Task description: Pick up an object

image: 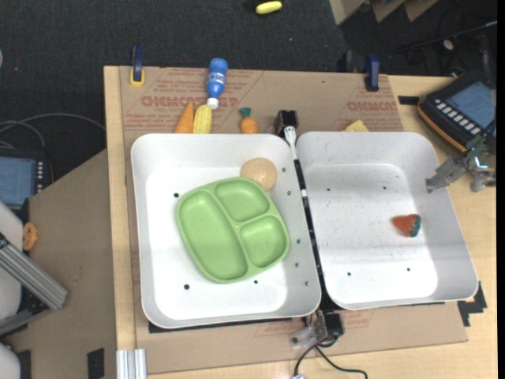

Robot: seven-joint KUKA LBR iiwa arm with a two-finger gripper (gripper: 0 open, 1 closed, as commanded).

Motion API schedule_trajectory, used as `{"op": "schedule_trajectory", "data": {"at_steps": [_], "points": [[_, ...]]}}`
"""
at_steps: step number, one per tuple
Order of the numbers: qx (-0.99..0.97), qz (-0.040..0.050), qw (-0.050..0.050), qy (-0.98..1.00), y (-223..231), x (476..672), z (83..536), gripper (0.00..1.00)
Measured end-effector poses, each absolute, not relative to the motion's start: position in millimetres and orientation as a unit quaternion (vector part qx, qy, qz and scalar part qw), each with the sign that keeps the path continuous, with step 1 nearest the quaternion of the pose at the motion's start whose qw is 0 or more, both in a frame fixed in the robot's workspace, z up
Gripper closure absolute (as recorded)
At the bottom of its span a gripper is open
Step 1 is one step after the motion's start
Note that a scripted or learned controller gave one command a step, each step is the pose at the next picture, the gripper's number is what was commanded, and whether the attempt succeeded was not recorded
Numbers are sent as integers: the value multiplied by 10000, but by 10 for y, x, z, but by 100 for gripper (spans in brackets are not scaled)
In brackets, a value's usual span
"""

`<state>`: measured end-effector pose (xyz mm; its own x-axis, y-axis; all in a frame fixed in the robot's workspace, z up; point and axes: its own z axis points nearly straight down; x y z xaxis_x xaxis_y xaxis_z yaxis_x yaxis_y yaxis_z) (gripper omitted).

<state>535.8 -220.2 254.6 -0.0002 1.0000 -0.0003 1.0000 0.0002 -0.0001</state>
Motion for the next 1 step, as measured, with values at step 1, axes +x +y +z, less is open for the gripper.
{"op": "schedule_trajectory", "data": {"at_steps": [1], "points": [[7076, -18, -62, 7066, -2016, 4753, 1354, 0]]}}
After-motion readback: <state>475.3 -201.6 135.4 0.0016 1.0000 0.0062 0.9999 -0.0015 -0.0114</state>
